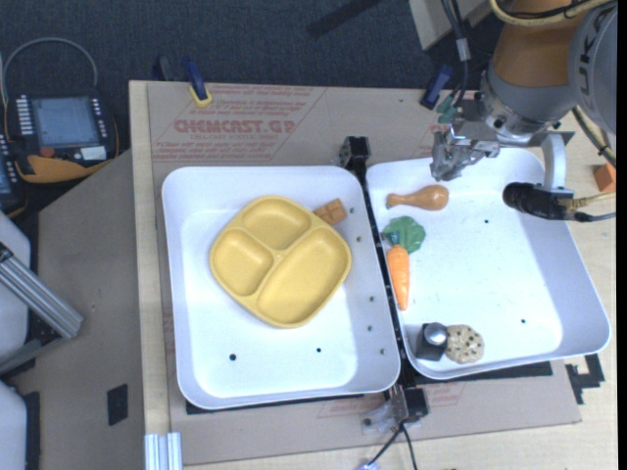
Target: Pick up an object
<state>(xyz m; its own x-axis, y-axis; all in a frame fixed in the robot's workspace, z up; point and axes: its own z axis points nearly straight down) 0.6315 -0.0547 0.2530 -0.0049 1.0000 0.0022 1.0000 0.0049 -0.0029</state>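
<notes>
Camera view shows you the tool (pixel 449 167) poised just above the drumstick (pixel 419 200) near the right bin's (pixel 549 282) far left corner; whether its fingers are parted or closed, you cannot tell. Your drumstick lies flat, long axis left-right, thin end pointing left. Your arm (pixel 537 57) reaches in from the far right, wrist angled down.

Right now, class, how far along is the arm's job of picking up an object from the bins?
Done: the gripper has been brought over the right bin, just above the drumstick. In hand: nothing shows between its fingers; the drumstick lies on the bin floor. Left: the whole grasp and lift. The carrot, cookie and the yellow plate in the left bin also lie untouched.
</notes>
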